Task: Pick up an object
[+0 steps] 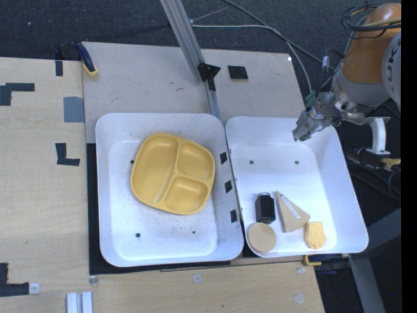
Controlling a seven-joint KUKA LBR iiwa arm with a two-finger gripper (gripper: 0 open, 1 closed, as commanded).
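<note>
- Camera view: gripper [303, 133] hangs over the right bin's [339, 175] far corner, carrying nothing.
- Whether its claw is apart or together: cannot tell, too small and dark.
- Black block [264, 208], tan disc [262, 237], wedge [290, 212] and yellow piece [315, 234] lie untouched at the right bin's near edge; picking not begun.
- Yellow divided plate [173, 173] sits in the bin left of the right bin.

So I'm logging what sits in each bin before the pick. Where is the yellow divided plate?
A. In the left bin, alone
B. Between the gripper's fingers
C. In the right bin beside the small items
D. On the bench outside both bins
A: the yellow divided plate lies flat in the left bin, while the small items cluster at the near end of the right bin and the gripper hangs over that bin's far edge.
</note>
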